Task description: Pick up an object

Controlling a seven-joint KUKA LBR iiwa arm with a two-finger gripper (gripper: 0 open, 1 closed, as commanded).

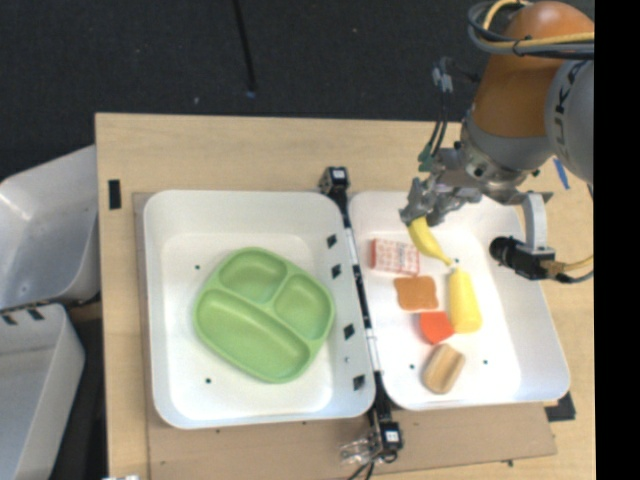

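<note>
My gripper (pixel 424 215) hangs over the back part of the right bin (pixel 535 353), pointing down. A small yellow banana (pixel 430 242) slants down to the right from between its fingers, which are shut on the banana's upper end. Just beside and below the banana lie a pink and white box (pixel 395 257), an orange-brown square slice (pixel 416 293), a yellow elongated piece (pixel 463 302), a red-orange block (pixel 436 327) and a tan bread roll (pixel 443 368).
The left bin (pixel 160 368) bears a green divided plate (pixel 265 313). A black fitting (pixel 520 255) sits at the right bin's far right. The grey arm with its orange band (pixel 530 28) rises at the upper right. Wooden bench (pixel 250 148) surrounds both bins.
</note>
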